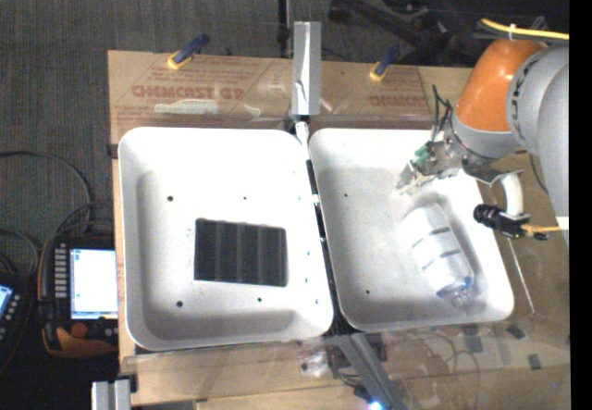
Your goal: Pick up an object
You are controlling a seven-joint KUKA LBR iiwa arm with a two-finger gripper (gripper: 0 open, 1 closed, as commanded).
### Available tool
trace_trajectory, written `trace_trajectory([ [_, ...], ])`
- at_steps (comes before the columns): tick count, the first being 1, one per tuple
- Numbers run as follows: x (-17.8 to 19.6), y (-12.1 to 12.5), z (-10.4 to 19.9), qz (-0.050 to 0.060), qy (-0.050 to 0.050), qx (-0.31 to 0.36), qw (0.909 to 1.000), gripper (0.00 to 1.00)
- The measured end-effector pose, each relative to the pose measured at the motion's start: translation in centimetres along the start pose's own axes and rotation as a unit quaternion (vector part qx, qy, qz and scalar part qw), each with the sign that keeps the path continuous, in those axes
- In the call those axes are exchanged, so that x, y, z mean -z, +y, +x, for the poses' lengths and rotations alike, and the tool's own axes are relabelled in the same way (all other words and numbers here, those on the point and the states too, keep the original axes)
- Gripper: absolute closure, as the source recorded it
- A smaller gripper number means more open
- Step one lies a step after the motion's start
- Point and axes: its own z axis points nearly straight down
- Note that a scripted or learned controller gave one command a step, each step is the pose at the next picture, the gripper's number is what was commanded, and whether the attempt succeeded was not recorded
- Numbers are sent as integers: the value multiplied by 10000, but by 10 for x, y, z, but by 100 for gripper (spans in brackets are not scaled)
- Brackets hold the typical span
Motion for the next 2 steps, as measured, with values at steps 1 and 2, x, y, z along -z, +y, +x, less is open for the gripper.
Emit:
trace_trajectory([
  [1,10,1,1,-10,2,8,10000,100],
  [2,10,1,1,-9,2,9,10000,0],
])
